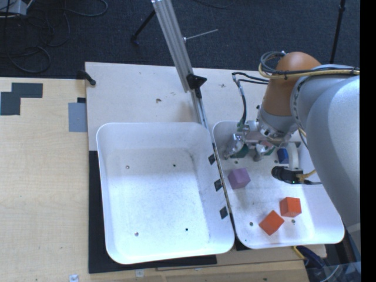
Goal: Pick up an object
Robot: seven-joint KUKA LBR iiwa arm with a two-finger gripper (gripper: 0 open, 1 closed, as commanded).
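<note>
Arm [329,128] comes in from the right, bulk of it over the right side of the right bin [329,231]. Left bin [117,140] sits hard alongside, the two rims touching down the middle.

Gripper [249,150] hangs over the top-left part of the right bin, close to the shared rim. Can't tell how it's set from here; the tip is a tangle of metal and cable. Nothing visibly held.

Candidates, all in the right bin:
- purple cube [238,178]: just below the gripper in the view, slightly left, near the bin's left wall. Closest by far.
- two orange cubes [290,207] and [271,222]: near each other, toward the bin's lower edge, well apart from the gripper.
- small blue thing [282,155] beside the wrist, partly hidden, can't identify.

My read: purple cube is the obvious pick. It's roughly cubic, so no long axis to align to; it sits a bit rotated against the bin edges. The move would be a short shift toward the camera, then down.

Room: open floor to the cube's right and below. Tight side is the left, where wall and rim are near, so a finger there could clip the wall.
</note>
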